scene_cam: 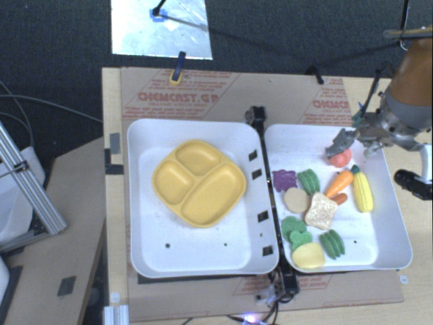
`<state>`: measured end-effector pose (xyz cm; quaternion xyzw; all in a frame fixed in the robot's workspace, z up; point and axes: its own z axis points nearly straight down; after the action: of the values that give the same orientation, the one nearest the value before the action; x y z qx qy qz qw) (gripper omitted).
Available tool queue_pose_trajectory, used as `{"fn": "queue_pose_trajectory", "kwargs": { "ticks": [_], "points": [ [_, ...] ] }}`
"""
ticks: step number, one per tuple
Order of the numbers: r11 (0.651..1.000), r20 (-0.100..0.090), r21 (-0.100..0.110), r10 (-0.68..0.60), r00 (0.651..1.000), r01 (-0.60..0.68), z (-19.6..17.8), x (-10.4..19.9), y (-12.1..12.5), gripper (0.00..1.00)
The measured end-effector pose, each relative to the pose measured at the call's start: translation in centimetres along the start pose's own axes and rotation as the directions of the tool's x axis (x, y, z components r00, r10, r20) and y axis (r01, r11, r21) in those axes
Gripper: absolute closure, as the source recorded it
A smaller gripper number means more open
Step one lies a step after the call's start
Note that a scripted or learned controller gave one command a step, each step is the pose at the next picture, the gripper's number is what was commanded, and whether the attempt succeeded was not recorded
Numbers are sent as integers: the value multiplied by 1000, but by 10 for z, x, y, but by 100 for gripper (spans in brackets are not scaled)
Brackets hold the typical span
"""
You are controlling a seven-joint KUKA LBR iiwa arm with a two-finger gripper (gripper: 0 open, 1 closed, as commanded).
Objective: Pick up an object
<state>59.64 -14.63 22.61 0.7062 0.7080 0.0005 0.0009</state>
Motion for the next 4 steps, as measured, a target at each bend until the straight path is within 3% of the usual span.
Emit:
{"fn": "queue_pose_trajectory", "kwargs": {
  "ticks": [1,2,3,4],
  "points": [
    [1000,-1,9,4,1000,-4,130,-45,18,0],
    [1000,-4,3,-2,1000,2,141,-59,74,0],
    [1000,2,-5,-5,1000,5,129,-59,74,100],
    [1000,-4,0,-9,1000,9,142,32,73,100]
  ]
}}
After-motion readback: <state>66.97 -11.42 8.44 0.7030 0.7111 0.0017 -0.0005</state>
